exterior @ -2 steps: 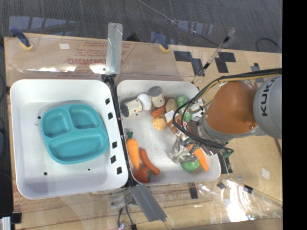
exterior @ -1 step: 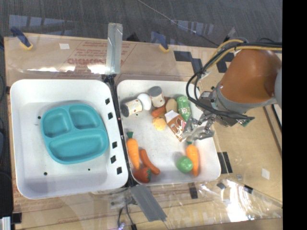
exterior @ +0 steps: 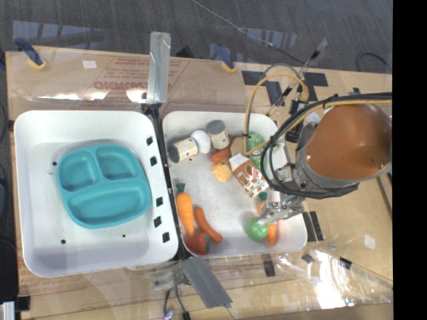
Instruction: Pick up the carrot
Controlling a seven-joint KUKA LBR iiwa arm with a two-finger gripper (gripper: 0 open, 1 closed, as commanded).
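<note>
— Where's the carrot (exterior: pixel 185 213)?
— Lower left of the right bin (exterior: pixel 227 245), against the wall: a plain orange tapered stick, green top.
— And the pincer (exterior: pixel 275 212)?
— Near the green ball (exterior: pixel 256 229); grip state unclear.

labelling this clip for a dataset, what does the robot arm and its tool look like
The arm is bulky and rounded, with a wide orange band across the top and a grey ring below it. Black cables and one yellow cable loop around its wrist side. The tool at its end is small, pale grey metal, reaching into the right bin.
</note>
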